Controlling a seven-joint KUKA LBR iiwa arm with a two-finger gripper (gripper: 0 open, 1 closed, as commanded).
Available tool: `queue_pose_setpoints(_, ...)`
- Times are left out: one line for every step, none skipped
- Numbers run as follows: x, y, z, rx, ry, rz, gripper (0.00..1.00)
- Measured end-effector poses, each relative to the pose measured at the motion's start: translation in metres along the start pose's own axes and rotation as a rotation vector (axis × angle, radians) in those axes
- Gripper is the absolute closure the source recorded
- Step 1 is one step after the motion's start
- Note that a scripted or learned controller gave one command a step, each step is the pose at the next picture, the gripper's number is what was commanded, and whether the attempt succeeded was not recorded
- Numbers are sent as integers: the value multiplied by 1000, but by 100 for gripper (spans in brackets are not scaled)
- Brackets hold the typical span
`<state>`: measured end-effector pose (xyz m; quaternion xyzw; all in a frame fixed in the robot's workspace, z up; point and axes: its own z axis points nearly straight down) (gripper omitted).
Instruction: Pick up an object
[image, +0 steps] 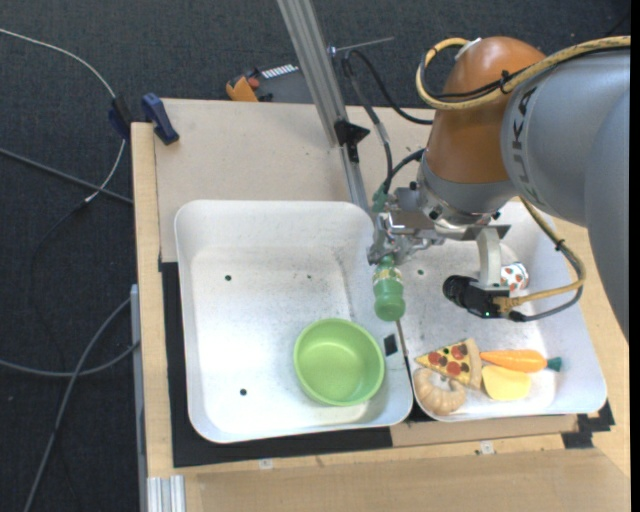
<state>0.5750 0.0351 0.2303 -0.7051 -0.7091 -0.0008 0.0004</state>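
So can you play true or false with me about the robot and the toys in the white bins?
1. The green bowl sits in the left bin. True.
2. The pizza slice is inside the green bowl. False: it lies in the right bin, near the front edge.
3. The carrot lies beside the pizza slice in the right bin. True.
4. The green bottle lies flat in the left bin's far corner. False: it is over the divide between the bins, right under the gripper.
5. The robot arm is blue. False: it is grey and orange.
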Motion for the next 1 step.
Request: queue_pose_setpoints(56,12,-10,0,0,1,100)
